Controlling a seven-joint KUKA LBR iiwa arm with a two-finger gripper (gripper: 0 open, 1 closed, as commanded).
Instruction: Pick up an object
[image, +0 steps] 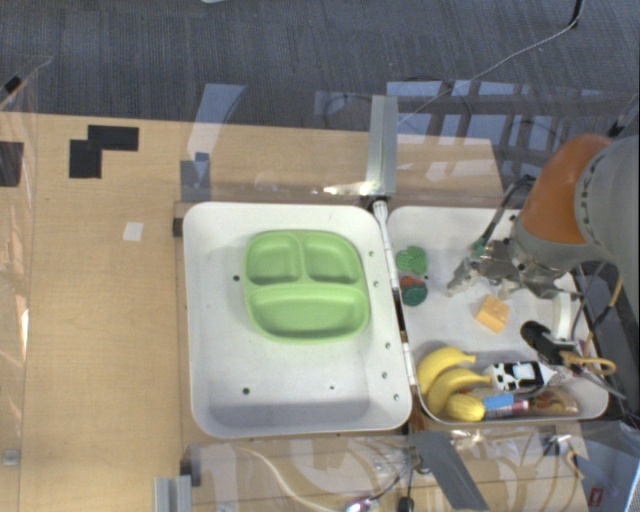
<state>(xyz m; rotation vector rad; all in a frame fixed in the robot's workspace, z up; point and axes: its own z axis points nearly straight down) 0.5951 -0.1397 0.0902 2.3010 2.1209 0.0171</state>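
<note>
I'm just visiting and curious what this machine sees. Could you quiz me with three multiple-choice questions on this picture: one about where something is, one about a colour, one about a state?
1. Where is the green sectioned plastic plate?
A. left white bin
B. right white bin
C. on the wooden bench

2. What colour is the small wedge-shaped block under the arm?
A. blue
B. orange-yellow
C. black

3. How does the sectioned plate look?
A. upside down
B. stacked on the bananas
C. right side up, lying flat

Answers: 1 A, it sits in the left white bin. 2 B, it shows orange-yellow. 3 C, its three hollows face up.
</note>
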